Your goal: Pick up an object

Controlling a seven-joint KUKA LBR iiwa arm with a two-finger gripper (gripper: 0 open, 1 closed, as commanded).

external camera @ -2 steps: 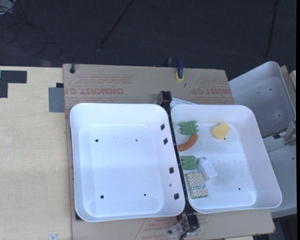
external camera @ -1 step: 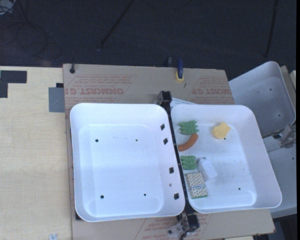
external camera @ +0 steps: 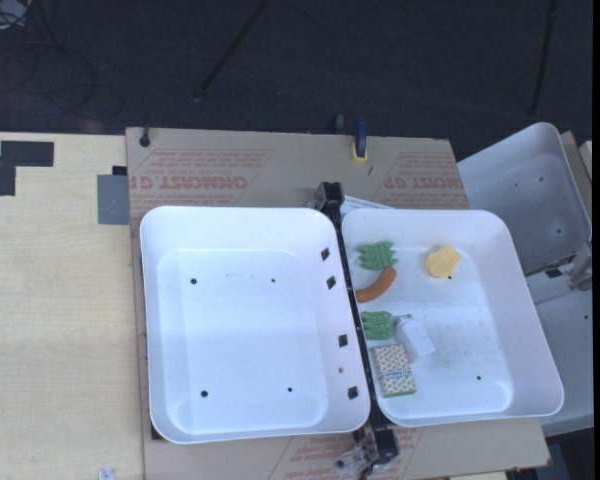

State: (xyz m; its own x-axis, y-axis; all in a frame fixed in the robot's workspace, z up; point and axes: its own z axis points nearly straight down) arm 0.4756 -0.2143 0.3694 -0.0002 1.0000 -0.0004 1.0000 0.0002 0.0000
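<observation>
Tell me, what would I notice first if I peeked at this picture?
Probably the two big white bins side by side on the bench: the left bin and the right bin. In the right bin, little things cluster near its left wall: a green leafy toy, an orange sausage shape, another green piece and a patterned flat packet. A yellow lump sits apart from them, farther right.

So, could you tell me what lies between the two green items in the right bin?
The orange sausage-shaped piece lies between the upper green item and lower one, seen in the camera view.
</observation>
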